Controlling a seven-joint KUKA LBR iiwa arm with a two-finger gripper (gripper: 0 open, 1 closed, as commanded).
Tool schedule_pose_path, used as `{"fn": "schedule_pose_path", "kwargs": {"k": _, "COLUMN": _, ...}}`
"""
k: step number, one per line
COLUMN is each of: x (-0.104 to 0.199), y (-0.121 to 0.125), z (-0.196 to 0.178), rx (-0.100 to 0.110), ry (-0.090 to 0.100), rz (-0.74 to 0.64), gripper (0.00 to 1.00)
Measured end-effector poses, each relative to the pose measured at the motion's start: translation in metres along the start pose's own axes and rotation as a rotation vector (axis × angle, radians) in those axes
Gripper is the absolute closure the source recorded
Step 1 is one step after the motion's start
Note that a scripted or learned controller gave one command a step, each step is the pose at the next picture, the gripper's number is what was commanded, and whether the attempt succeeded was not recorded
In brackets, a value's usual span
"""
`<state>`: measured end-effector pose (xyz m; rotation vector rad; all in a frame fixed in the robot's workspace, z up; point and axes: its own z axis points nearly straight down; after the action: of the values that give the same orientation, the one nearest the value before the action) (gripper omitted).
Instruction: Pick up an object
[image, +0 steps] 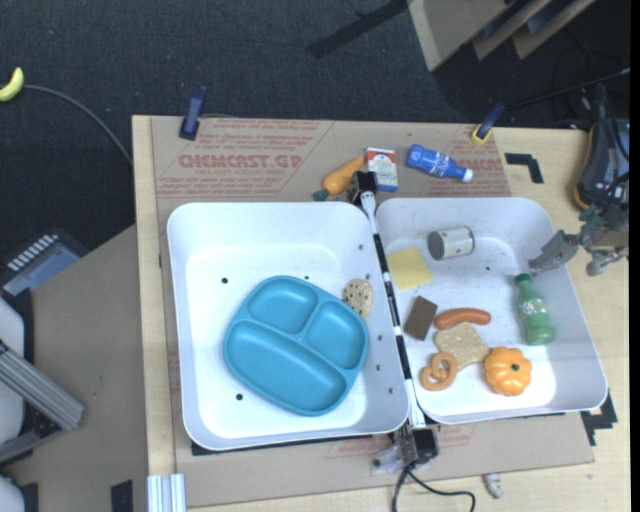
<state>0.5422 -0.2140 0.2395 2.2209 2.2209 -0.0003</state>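
The grey robot hand (568, 250) reaches in over the right edge of the right white bin (575, 385), low and tilted, near the green plastic bottle (533, 311); it holds nothing. The hand is small and partly cut off, so I cannot tell if it is open or closed. The bottle lies by the bin's right wall, with an orange toy pumpkin (508, 370), a red sausage (463, 318) and a silver can (451, 242) further in.
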Motion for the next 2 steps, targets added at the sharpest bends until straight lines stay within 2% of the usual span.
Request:
{"fn": "schedule_pose_path", "kwargs": {"k": 1, "x": -0.009, "y": 0.041, "z": 0.081, "rx": 0.003, "ry": 0.002, "rz": -0.001, "gripper": 0.00}}
{"fn": "schedule_pose_path", "kwargs": {"k": 2, "x": -0.004, "y": 0.022, "z": 0.156, "rx": 0.003, "ry": 0.010, "rz": -0.005, "gripper": 0.00}}
